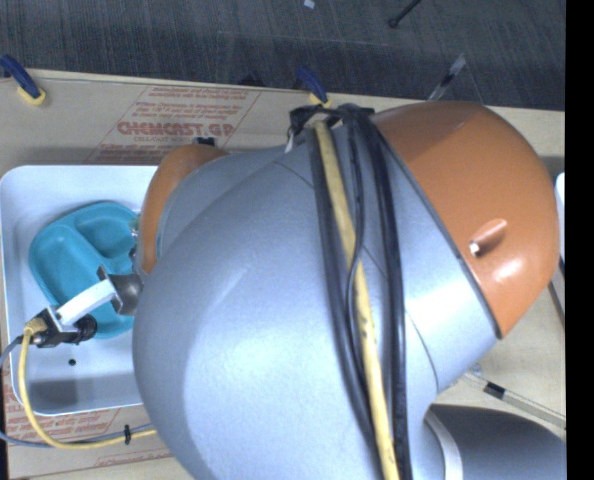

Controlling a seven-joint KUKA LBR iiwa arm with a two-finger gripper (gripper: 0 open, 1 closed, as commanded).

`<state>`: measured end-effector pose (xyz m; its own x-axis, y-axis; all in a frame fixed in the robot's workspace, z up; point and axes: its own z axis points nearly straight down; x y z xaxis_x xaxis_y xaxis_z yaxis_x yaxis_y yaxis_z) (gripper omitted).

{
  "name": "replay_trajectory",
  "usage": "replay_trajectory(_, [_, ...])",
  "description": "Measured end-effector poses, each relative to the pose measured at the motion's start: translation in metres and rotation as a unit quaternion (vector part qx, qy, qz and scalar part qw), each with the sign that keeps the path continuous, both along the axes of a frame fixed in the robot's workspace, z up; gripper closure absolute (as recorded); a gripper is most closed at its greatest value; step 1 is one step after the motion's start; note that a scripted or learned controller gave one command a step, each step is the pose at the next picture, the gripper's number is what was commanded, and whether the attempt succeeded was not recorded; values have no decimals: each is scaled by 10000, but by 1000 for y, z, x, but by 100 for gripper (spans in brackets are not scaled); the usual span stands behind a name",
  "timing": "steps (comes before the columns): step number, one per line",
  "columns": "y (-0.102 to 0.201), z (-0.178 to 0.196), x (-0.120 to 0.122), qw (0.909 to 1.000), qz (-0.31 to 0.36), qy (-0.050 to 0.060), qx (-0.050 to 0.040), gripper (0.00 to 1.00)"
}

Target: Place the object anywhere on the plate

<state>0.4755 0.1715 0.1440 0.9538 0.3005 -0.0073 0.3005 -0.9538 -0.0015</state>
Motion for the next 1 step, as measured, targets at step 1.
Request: replay_trajectory(1, [2,35,12,9990,-454,6,-6,100])
